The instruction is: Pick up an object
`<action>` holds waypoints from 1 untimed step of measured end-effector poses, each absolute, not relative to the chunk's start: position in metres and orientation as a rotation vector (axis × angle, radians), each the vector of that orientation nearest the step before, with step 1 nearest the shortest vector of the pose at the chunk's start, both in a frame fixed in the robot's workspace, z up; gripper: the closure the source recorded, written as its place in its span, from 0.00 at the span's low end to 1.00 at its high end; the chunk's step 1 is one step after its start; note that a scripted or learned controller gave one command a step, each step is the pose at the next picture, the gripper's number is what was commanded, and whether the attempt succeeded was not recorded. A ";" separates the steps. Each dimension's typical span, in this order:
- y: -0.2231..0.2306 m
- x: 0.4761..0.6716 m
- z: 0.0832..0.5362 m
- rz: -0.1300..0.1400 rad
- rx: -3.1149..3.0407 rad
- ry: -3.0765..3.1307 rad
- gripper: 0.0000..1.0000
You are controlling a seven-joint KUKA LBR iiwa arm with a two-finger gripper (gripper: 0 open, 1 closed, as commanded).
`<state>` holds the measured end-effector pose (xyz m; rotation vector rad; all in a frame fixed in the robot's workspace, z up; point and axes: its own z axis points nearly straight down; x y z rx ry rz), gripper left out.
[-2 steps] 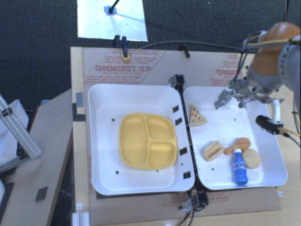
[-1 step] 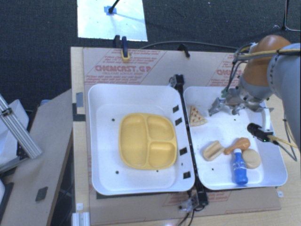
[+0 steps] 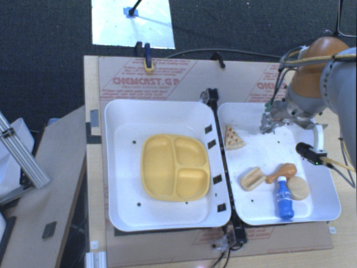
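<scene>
2 shallow white bins sit side by side on your bench. Your left bin (image 3: 120,149) carries a yellow plastic tray with compartments (image 3: 175,167). Your right bin (image 3: 326,202) holds a triangular pizza-slice toy (image 3: 233,138), a tan bread-roll toy (image 3: 252,178), an orange-brown drumstick toy (image 3: 281,172), a blue plastic bottle with a white cap (image 3: 284,199) and a round beige biscuit toy (image 3: 298,188). The gripper (image 3: 269,121) sits low over that bin's far part, right of the pizza slice, apart from every item; nothing shows between its tips.
</scene>
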<state>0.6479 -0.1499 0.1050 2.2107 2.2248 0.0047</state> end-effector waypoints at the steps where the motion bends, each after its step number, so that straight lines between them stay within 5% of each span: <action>1: -0.158 0.644 0.163 0.005 2.216 2.219 1.00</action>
